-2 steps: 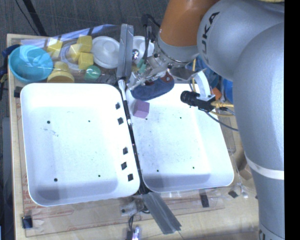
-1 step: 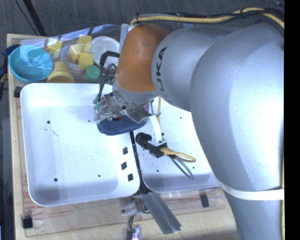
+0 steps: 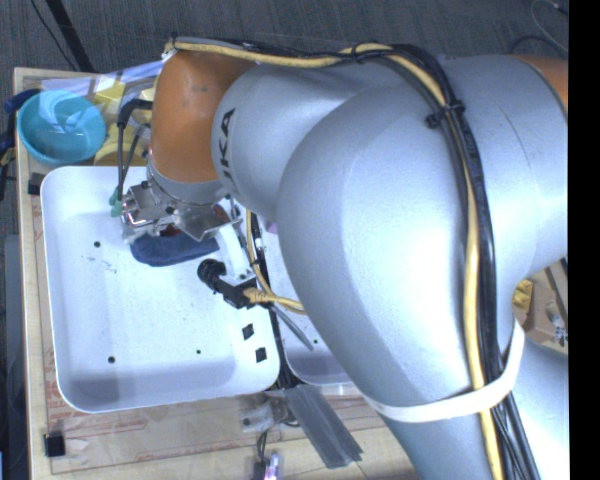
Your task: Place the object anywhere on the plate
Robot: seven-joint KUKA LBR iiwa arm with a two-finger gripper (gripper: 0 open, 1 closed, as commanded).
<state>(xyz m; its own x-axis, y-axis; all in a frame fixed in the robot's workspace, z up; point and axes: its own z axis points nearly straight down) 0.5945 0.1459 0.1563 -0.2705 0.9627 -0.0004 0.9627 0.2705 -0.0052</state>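
My gripper (image 3: 148,216) hangs low over the back part of the left white bin (image 3: 90,308), under the orange band of the wrist (image 3: 185,118). A dark blue, flattish object (image 3: 168,252) lies on the bin floor just below and in front of the gripper, partly hidden by it. I cannot tell whether the gripper touches it. The grey arm covers the right bin almost entirely; a small strip of its rim (image 3: 320,370) shows beneath the arm.
A light blue bowl (image 3: 62,128) sits outside the left bin at the bench's back left corner, beside some yellow and clear packaging (image 3: 110,93). Black cable clips (image 3: 220,276) hang from the arm over the bin.
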